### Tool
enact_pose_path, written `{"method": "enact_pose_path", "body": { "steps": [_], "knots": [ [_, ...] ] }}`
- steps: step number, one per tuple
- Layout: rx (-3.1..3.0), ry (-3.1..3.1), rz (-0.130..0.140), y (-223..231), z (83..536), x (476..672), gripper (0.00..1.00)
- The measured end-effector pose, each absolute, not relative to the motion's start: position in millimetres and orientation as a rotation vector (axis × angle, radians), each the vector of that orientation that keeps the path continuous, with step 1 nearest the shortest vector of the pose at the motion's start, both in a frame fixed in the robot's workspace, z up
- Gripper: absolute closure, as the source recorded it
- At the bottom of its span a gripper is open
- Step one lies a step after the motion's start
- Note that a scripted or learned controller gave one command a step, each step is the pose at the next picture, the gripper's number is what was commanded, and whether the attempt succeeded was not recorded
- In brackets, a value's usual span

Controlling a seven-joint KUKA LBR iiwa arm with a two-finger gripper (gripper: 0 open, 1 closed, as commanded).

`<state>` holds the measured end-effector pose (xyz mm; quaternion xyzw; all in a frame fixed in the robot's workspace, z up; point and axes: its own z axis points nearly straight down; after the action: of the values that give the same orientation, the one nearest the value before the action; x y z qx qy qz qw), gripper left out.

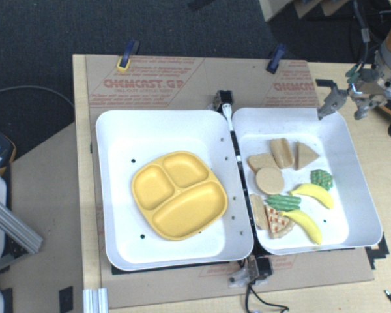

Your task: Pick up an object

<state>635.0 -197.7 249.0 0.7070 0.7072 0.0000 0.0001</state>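
Down at the near end of the right bin [352, 175] lie two bananas [305, 223] [315, 193] with a pizza slice [278, 220] and green beans [284, 201] between them, then a round cracker [270, 180], a green broccoli piece [322, 178] and three tan bread pieces [281, 152] further back. In the left bin [117, 175] there's one yellow divided plate [179, 194]. Up at the far right, the gripper [344, 103] hangs over the right bin's far corner, jaws spread wide and holding nothing.
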Motion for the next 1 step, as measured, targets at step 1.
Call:
{"method": "enact_pose_path", "body": {
  "steps": [1],
  "knots": [
    [2.226,2.240,-0.009,-116.7,103.4,607.1,0.00]
  ]
}}
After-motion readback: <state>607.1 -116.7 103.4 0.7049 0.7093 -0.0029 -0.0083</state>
